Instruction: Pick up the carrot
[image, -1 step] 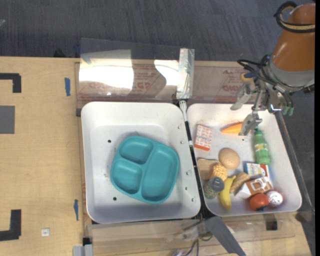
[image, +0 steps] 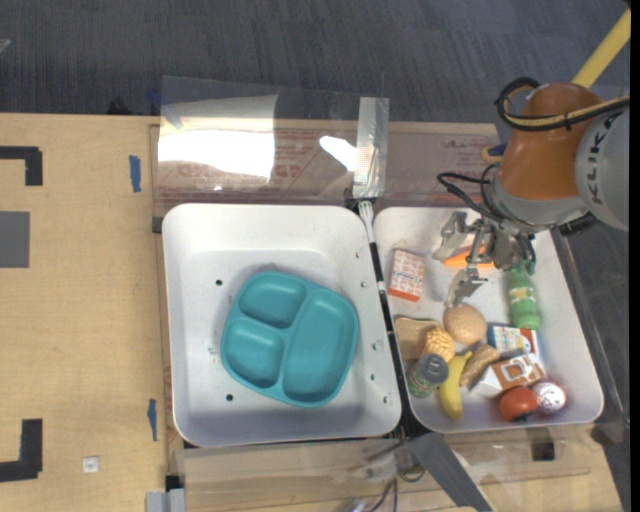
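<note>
The carrot (image: 456, 259) is a small orange piece in the upper part of the right bin (image: 580, 345). My gripper (image: 462, 258) reaches down over it from the right. One silver finger (image: 453, 232) stands behind the carrot and the other finger (image: 466, 286) in front of it. The fingers are spread wider than the carrot, so the gripper looks open around it. The wrist hides the carrot's right end.
The right bin also holds a white and red carton (image: 406, 274), a green bottle (image: 523, 298), a banana (image: 451, 386), a tomato (image: 517, 402) and several other food toys. A teal divided plate (image: 290, 338) lies in the left bin (image: 190, 300).
</note>
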